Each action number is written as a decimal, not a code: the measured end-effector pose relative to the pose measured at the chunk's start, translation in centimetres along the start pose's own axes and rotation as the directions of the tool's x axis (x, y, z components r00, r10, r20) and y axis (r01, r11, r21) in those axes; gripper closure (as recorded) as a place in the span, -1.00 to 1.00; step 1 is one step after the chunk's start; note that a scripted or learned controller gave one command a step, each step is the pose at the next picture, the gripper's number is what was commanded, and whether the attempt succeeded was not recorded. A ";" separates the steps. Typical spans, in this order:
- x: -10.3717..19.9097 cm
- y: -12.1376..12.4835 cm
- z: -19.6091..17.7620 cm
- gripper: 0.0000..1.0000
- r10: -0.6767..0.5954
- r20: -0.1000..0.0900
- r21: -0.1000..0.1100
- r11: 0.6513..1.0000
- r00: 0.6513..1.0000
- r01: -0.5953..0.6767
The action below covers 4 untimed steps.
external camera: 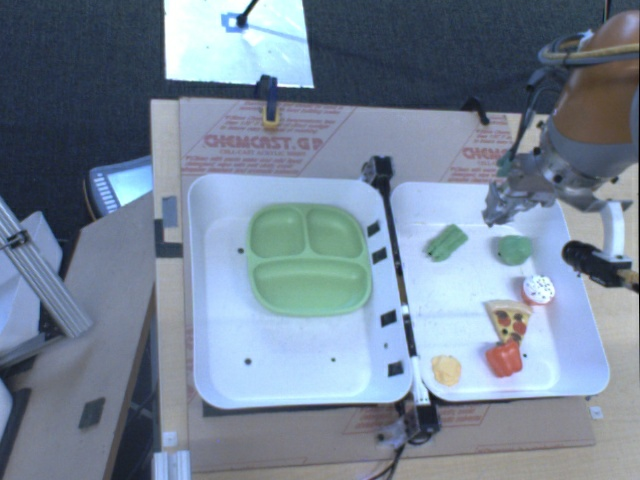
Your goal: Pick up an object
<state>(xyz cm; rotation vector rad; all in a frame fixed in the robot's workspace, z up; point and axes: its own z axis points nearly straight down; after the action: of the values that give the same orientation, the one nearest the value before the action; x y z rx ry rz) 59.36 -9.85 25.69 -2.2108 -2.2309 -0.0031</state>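
- Sitting side by side on the bench, two white bins are taking up most of the view: left bin and right bin, touching along a black clipped seam.
- Reaching in from the right, the grey arm with its orange band is hanging over the far right part of the right bin.
- Lying in the middle of the left bin, a green divided plate is sitting flat, two small sections at the far side and one long section at the near side.
- Hovering over the far side of the right bin, the gripper is pointing down; too blurred and dark to say whether it is wide or narrow, and nothing is showing between the tips.
- Lying left of the gripper and slightly nearer, a green vegetable piece is sitting tilted.
- Sitting just beside the gripper on its near right, a green round lump is lying apart from the tips.
- Lying toward the near right: a pizza slice, a red pepper just below it, a white sprinkled ball above it.
- Sitting near the front wall, a small yellow piece is lying alone.
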 end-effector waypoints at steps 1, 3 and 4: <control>5.0 -0.4 0.6 1.00 0.000 0.000 0.000 1.000 1.000 0.000; 15.9 -4.2 2.3 1.00 -0.001 -0.001 0.001 1.000 1.000 0.001; 20.6 -5.3 1.9 1.00 -0.001 -0.001 0.000 1.000 1.000 0.001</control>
<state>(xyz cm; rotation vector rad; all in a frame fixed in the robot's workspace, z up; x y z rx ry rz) 53.91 10.67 23.85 -2.2093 -2.2319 -0.0038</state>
